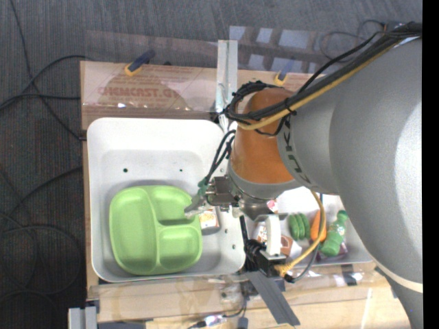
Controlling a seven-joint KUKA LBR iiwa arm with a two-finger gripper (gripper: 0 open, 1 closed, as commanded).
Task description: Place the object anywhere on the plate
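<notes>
A: What are the jaws doing?

B: I cannot tell. The gripper [206, 210] sits at the right rim of the green plate [155, 237], and the wrist above covers most of it. A small white-and-orange object [208, 219] lies just beneath it, touching the plate's edge or very near it; whether it is held, I cannot say.

A: How would that object handle?

B: My guess is light and stiff, like a small carton, so a pinch across its narrow sides should do.

A: What else is hidden?

B: The arm [357, 136] blocks much of the right bin [302, 201]. Near its near edge I make out green toys [299, 225], an orange piece [316, 226] and a purple one [328, 247], all partly cut off.
</notes>
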